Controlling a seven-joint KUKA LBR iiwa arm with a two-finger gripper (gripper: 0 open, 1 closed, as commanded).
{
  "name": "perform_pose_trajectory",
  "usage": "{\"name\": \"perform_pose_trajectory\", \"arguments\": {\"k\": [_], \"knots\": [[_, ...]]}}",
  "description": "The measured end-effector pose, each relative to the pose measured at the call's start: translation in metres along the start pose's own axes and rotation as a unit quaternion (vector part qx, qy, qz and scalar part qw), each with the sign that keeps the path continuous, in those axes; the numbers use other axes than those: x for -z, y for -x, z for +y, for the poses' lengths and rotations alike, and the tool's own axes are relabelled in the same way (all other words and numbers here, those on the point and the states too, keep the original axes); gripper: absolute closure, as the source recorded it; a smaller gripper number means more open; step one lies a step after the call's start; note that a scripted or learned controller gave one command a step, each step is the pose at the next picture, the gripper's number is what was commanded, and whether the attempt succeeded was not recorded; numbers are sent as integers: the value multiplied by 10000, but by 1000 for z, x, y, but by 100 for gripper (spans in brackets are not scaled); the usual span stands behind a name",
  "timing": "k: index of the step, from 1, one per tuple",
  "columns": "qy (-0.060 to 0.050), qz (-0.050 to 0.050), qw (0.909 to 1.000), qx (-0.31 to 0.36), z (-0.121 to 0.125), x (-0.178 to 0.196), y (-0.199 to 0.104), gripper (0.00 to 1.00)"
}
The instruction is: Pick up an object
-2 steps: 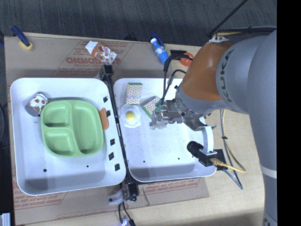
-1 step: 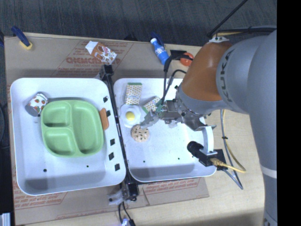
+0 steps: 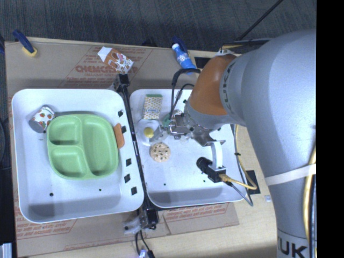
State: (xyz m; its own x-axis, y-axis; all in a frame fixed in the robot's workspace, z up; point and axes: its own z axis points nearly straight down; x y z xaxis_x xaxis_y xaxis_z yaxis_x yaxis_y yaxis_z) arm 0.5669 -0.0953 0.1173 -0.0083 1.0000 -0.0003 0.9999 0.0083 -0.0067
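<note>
Mostly, the arm [image 3: 258, 90] takes up the room: its grey bulk with the orange band covers the far right corner and right rim of the right bin [image 3: 183, 190], behind and to the right of the cookie [image 3: 159, 152]. That bin's floor lies bare in front of the cookie and to its right, as far as the near rim. The left bin [image 3: 27, 198], across the shared rims to the left of the cookie, is largely covered by a green divided plate [image 3: 83, 144]. The plate leaves a bare strip along the near rim and a narrower one along the left wall. A speckled green packet [image 3: 152, 105] lies flat well behind the cookie, close to the right bin's far rim. The cookie itself sits near the shared rims, touching nothing. Just behind it a small yellow piece in a pale cup [image 3: 148, 130] stands close to the bin's left wall. The gripper [image 3: 171, 124] hangs just behind and to the right of the cookie, right beside the pale cup; whether it grasps anything I cannot tell. Far to the left of the cookie, a small patterned cup [image 3: 42, 118] touches the plate's far left corner, and an orange strip [image 3: 119, 135] lies against the plate's right edge.
</note>
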Motion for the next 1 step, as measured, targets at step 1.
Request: {"name": "perform_pose_trajectory", "arguments": {"k": [1], "knots": [[4,4,10000,-7,-73,-27,23,0]]}}
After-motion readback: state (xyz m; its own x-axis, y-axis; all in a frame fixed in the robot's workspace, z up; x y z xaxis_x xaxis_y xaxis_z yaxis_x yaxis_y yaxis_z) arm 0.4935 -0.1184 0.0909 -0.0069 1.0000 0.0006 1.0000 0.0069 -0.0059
